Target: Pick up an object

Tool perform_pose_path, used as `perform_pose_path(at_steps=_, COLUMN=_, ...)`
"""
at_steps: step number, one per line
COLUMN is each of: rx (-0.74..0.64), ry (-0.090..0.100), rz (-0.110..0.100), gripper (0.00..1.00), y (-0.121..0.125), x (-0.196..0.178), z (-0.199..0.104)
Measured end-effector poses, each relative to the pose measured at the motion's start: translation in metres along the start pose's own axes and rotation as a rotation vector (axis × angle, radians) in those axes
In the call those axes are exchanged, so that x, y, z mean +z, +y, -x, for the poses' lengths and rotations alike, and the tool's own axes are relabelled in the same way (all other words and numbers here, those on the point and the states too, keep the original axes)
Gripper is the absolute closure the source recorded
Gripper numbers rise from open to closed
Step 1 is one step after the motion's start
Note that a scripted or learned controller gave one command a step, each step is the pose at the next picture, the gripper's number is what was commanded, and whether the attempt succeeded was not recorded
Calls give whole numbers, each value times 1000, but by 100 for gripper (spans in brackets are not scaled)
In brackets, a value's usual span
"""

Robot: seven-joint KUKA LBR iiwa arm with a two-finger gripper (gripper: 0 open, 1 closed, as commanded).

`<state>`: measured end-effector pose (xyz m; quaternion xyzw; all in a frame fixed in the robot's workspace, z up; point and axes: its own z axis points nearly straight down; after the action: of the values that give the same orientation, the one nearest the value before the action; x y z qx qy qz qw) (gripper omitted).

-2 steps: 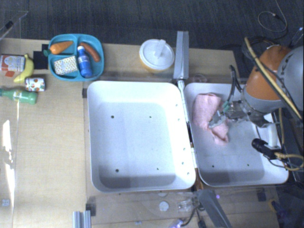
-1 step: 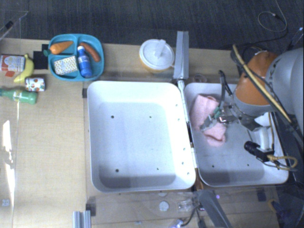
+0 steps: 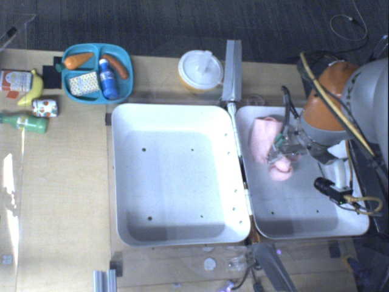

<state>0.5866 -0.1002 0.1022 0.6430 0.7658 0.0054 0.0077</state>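
**Gripper Low Over Pink Object in Right Bin**

1. Arm. The grey arm [image 3: 364, 102] enters from the right side of the bench [image 3: 61, 181]. Its orange band [image 3: 325, 99] sits above the far right part of the right bin [image 3: 304, 224]. The wrist points left, toward the middle of that bin.

2. Gripper. The gripper [image 3: 281, 154] is down inside the right bin, over its left half. It lies against the right side of the pink object [image 3: 266, 140]. The finger state cannot be determined: the dark finger parts merge with the wrist body, and no gap or clamp on the object is resolvable.

3. Task object. The pink object is a soft, pale mass lying on the floor of the right bin, in the far left quarter, near the bin's left wall. A smaller rounded pink part [image 3: 281, 171] sits at its near end, just below the gripper. Whether this part belongs to the same item cannot be told.

4. Left bin. The left bin [image 3: 176, 175] adjoins the right bin along a shared edge.

5. Bench, far edge. A white lidded cup [image 3: 200, 70] stands behind the left bin's far right corner. A blue divided tray [image 3: 124, 81] holding small items sits behind the far left corner.

6. Bench, left edge. A banana [image 3: 31, 90], a small can [image 3: 44, 107] and a green bottle [image 3: 24, 123] lie close together near the far left corner.
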Motion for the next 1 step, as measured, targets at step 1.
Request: perform_pose_path(at_steps=1, rx=-61, ry=5, rz=-13, gripper=100, y=58, x=-83, z=-55)
